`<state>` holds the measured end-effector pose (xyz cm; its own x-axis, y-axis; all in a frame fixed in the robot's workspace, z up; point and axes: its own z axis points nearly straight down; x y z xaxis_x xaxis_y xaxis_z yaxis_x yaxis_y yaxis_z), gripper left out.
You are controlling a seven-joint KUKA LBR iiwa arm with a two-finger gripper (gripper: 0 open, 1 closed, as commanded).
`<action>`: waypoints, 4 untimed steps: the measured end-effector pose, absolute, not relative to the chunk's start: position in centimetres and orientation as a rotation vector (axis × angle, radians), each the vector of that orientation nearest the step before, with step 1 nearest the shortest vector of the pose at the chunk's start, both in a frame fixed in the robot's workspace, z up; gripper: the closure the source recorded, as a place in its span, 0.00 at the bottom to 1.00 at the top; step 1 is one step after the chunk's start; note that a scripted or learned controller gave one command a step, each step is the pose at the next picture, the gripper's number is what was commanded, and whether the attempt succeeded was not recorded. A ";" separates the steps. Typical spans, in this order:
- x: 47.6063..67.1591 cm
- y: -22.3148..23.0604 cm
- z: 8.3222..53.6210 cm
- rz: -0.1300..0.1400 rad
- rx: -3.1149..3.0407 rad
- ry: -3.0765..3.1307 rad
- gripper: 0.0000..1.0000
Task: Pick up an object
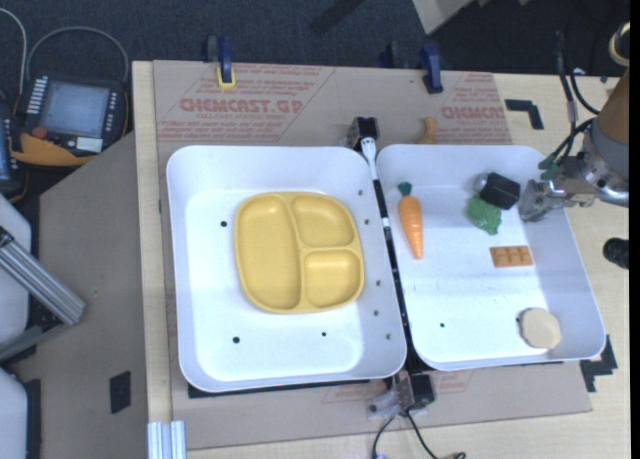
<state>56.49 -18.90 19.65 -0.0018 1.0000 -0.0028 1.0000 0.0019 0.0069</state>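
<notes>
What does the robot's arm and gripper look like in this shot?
The arm is rounded and grey, entering from the right edge. Its gripper is a small metallic grey assembly with a dark block at its tip. Thin dark cables run above the arm.

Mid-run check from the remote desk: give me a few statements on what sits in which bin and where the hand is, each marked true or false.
1. The yellow divided plate lies in the left bin. True.
2. The carrot lies on the plate. False: it lies in the right bin, near its left wall.
3. The hand is over the right bin's far right part, beside the green toy. True.
4. The brown cracker is between the hand's fingers. False: it lies on the bin floor, apart from the hand.
5. The round beige piece sits in the left bin. False: it is in the right bin's near right corner.
</notes>
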 end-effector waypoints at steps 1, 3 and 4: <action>56.6 -18.9 21.2 0.002 2.217 2.220 1.00; 59.3 -9.3 22.5 0.004 2.213 2.227 1.00; 60.7 -4.1 21.8 0.004 2.214 2.227 1.00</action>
